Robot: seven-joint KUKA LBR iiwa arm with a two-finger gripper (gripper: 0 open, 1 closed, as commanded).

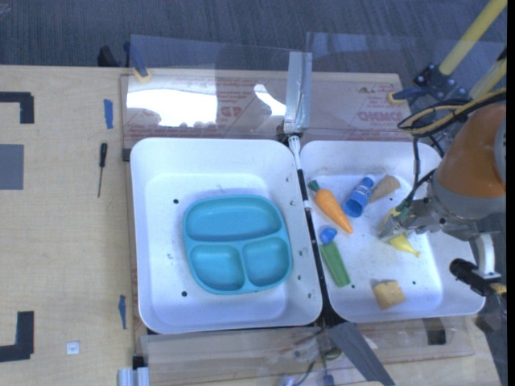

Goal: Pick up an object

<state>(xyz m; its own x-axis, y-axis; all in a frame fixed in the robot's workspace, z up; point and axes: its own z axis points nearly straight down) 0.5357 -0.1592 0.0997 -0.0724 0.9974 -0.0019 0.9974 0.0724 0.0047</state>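
Note:
The right bin (pixel 451 296) holds several small items. An orange carrot (pixel 331 209) lies beside a blue bottle (pixel 359 195) and a tan piece (pixel 385 186). A green stick with a blue cap (pixel 333 258) lies along the bin's left wall. A tan cube (pixel 389 293) sits near the front. My gripper (pixel 396 222) is low over the bin's right half, just above and touching or almost touching a small yellow item (pixel 405 245). The wrist hides the fingertips.
The left bin (pixel 153 175) carries a blue divided plate (pixel 236 243). A raised divider (pixel 304 207) separates the two bins. Clear panels (pixel 298 95) stand behind them. Cables (pixel 438 115) hang at the upper right next to the arm.

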